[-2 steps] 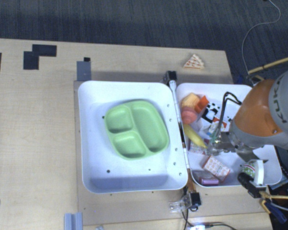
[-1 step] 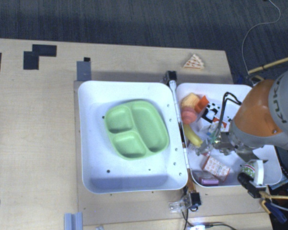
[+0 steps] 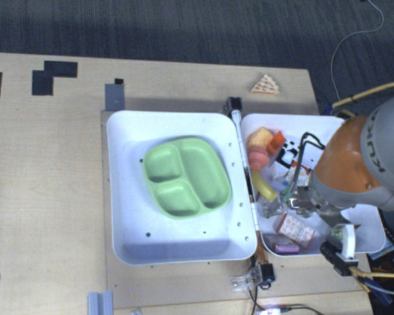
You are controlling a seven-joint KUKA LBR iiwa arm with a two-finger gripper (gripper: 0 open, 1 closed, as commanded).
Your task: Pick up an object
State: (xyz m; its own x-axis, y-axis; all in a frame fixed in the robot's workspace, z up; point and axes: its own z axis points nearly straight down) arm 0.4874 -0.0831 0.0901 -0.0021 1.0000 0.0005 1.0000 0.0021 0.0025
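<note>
Grey and orange-banded, the robot arm [image 3: 354, 166] rises closest to the lens, and it hangs over the right-hand shallow white bin [image 3: 374, 238]. Its two-finger gripper [image 3: 284, 201] points down into the clutter there. Whether the jaws are spread or closed cannot be made out, and nothing can be seen held.

No single object is named by the task. The likeliest candidates are those directly beside the gripper: a yellow banana-shaped toy [image 3: 264, 188] just to its left and a red-and-white patterned packet [image 3: 295, 228] just below it. Judging by the pose, the arm has been placed low over this dense patch because a blind grasp has the best odds there.

Further out in the same bin lie a pink rounded toy [image 3: 257, 157], a yellow-orange block [image 3: 261, 137] and a small purple flat piece [image 3: 285, 247] by the near rim. These crowd together against the dividing wall, so a neighbour could block a clean closure.

The left white bin [image 3: 128, 235] holds a pale green divided plastic plate [image 3: 187, 176], well apart from the gripper. A small triangular wooden piece [image 3: 266, 84] rests on the bench beyond both bins.
</note>
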